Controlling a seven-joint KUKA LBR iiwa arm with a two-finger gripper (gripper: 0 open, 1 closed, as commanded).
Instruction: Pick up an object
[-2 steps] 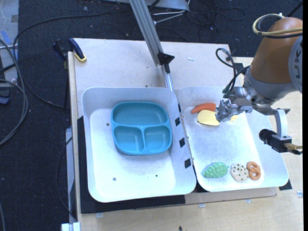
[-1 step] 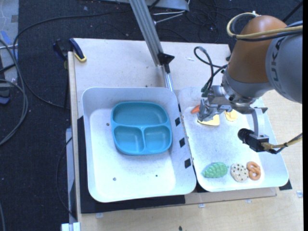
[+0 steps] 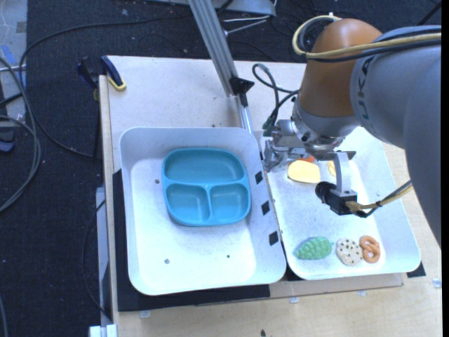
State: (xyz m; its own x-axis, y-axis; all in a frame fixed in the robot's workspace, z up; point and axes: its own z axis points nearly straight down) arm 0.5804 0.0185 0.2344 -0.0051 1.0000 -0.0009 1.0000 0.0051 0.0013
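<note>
— Where do we see the gripper (image 3: 311, 159)?

— We see it low in the right bin (image 3: 393, 188), directly over the yellow piece (image 3: 302, 172). Its metal body covers that piece's upper edge. From this slanted view we cannot tell whether it is parted or closed, and we see nothing clamped in it.

— And the arm (image 3: 393, 76) behind it?

— From the yellow piece we follow it up and to the right: first the orange band (image 3: 340, 55), then the broad grey link leaving at the view's right side. A small black block (image 3: 337, 199) on a cable hangs just right of the yellow piece and a little lower.

— What could we pick up?

— The yellow piece itself, flat on the bin floor near the bin's left wall. Well below it, along the near edge, we count three more in a row: a green leafy toy (image 3: 313, 248) straight beneath the yellow piece, then a chip cookie (image 3: 347, 251), then a pretzel (image 3: 370, 248), these last two touching or nearly so.

— What lies farther out?

— Left of the yellow piece, past the two rims, we find the left bin (image 3: 140, 258) with a blue three-part plate (image 3: 207, 186) flat in its middle. Up and left of the yellow piece, a slanted metal pole (image 3: 214, 34) meets the bench (image 3: 168, 90) near the bins' far corners. Far to the left, at the bench's corner, we see a clamp (image 3: 112, 74) with a yellow tip.
</note>
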